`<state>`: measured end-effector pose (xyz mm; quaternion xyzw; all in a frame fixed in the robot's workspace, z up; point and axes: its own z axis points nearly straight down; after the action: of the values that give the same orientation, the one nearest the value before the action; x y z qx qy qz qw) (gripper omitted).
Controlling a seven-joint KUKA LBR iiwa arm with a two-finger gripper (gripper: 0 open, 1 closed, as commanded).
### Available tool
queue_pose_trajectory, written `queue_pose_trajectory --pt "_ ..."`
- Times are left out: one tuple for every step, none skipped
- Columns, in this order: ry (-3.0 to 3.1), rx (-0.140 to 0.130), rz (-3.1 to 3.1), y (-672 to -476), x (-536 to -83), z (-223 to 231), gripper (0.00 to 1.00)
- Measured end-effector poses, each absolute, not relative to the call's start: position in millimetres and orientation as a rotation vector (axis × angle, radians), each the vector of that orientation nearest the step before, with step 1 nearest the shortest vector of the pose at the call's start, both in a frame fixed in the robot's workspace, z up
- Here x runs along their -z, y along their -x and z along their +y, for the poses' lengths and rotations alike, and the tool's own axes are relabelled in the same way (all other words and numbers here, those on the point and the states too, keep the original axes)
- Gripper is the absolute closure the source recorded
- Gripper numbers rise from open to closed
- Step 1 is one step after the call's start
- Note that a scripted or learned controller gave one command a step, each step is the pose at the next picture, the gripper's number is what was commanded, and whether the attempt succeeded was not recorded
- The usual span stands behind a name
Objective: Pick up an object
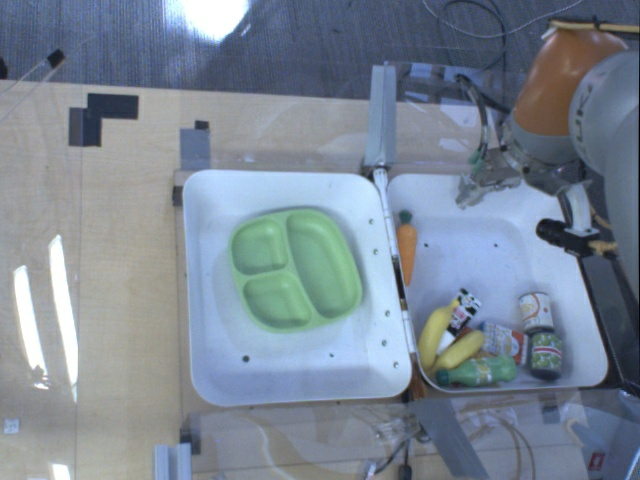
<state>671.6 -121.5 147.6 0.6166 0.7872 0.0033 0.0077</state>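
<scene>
— While the gripper [487,180] is observed at the upper edge of the right bin [500,243], can its state be recorded?

— No; it cannot be told. Nothing is seen held.

— Where is the nearest object placed?

— A carrot [406,248] is noted at the bin's left wall, lower left of the gripper, well apart. Its long axis is judged near-vertical in the frame, green top pointing up.

Toy carrot [406,246] upright-lengthwise by right bin's left wall
</scene>
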Motion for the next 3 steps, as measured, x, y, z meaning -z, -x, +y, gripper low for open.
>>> queue_pose_trajectory --pt "-1.926 -0.01 2.463 -671.7 -147.4 -121.0 0.0" --pt "-1.785 -0.005 2.569 -656.4 -94.3 -94.1 0.0" --pt "-1.788 -0.006 2.567 -641.2 -95.5 -93.2 0.0"
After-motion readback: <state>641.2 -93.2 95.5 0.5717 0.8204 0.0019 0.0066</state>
